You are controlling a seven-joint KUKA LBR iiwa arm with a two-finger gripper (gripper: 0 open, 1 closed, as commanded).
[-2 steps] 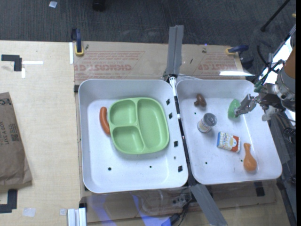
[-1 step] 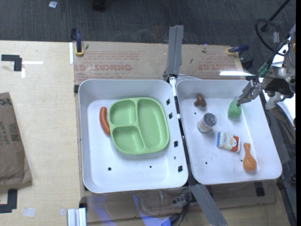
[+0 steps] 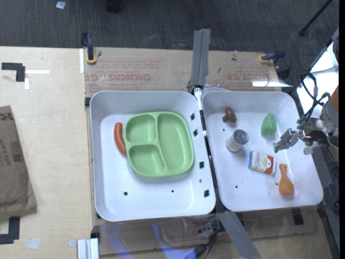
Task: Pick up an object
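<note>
In the right bin point(image 3: 253, 203) lie a small brown piece point(image 3: 230, 115), a green lumpy object point(image 3: 269, 124), a silver can point(image 3: 237, 140), a white and orange carton point(image 3: 261, 162) and an orange pear-shaped toy point(image 3: 285, 181). My gripper point(image 3: 287, 140) hangs over the right side of this bin, just right of the green object and above the carton. I see nothing held in it. The left bin point(image 3: 97, 161) holds a green divided plate point(image 3: 160, 143), with an orange-red sausage point(image 3: 119, 138) at its left.
A grey divider point(image 3: 201, 58) rises behind where the bins meet. Cardboard point(image 3: 140, 72) lies behind the bins, held by clamps. A brown paper bag point(image 3: 13, 161) rests on the bench at far left. Cables and the arm's body point(image 3: 323, 123) crowd the right edge.
</note>
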